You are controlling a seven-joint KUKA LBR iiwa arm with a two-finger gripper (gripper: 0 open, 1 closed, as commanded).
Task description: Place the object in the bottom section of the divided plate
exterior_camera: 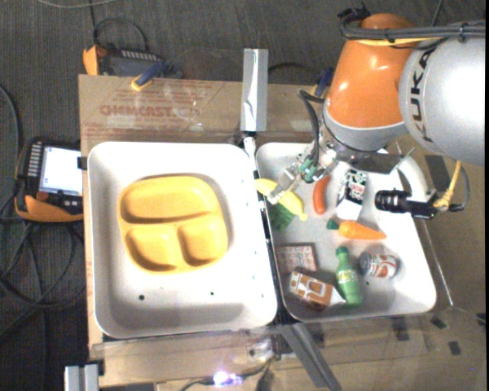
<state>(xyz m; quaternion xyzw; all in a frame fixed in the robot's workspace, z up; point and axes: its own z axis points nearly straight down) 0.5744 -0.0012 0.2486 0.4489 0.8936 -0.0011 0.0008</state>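
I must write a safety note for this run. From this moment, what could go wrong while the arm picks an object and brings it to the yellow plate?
1. The right bin is crowded: the carrot, green bottle and can lie close together, so the gripper may knock a neighbour.
2. The yellow item lies by the bins' shared edge and might slip.
3. The divided plate has neighbouring sections; a drop could land in the wrong one.

The yellow divided plate [175, 222] lies alone in the left bin [102, 300], all three sections bare, with open white floor around it. The right bin [424, 296] is crowded: a green bottle [348, 275], can [379, 265], brown carton [310, 289] and flat card [297, 257] pack its near half, a carrot [357, 230] and red pepper [319, 195] the middle. The arm [407, 80] covers its far right corner.
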